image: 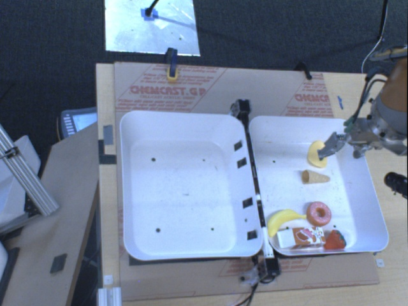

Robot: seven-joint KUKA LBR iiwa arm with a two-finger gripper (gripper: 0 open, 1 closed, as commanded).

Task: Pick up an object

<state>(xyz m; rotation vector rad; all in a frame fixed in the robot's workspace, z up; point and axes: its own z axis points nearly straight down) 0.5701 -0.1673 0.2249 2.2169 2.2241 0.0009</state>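
Two white bins sit side by side; the right bin [364,190] holds everything. Nearest its front edge lie a red-and-white packet [306,238], a strawberry [336,239], a banana [284,219] and a pink doughnut [319,213]. Farther back lies a cone [315,177], then a yellow piece [316,154] (shape unclear). The gripper [333,146] touches that piece; whether its jaws are apart or together cannot be told.

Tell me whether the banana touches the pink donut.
Apart. The camera view shows white bin floor between the banana and the pink donut.
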